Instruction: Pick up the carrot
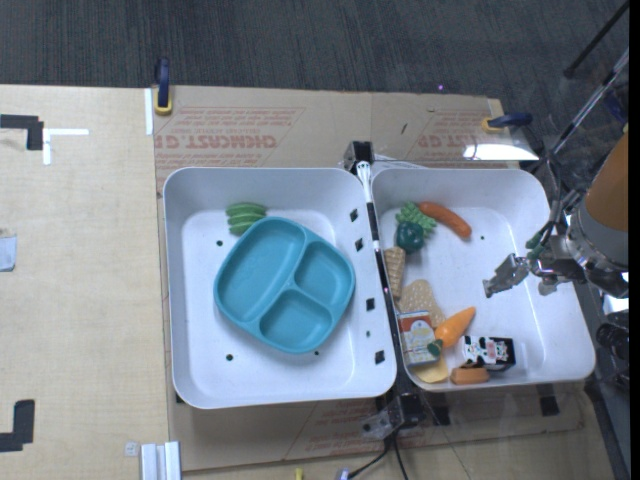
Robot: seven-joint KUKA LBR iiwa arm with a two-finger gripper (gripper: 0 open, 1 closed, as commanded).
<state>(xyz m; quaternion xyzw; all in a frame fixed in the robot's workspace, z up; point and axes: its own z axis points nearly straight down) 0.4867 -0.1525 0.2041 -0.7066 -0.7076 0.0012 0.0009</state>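
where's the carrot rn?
In the camera view, the carrot lies tilted in the right bin near its front, beside the red-and-white carton and above the black-and-white box.

Arm [612, 208] cut off by right picture edge. Gripper [515, 273] small and blurred, finger state unreadable. Table's [80, 268] left and near edges run out of frame. Small orange piece [468, 375] beside black-and-white carton [492, 352], right bin's near edge: too small to identify.

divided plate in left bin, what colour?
Teal blue, plain: the divided plate in the left bin, camera view.
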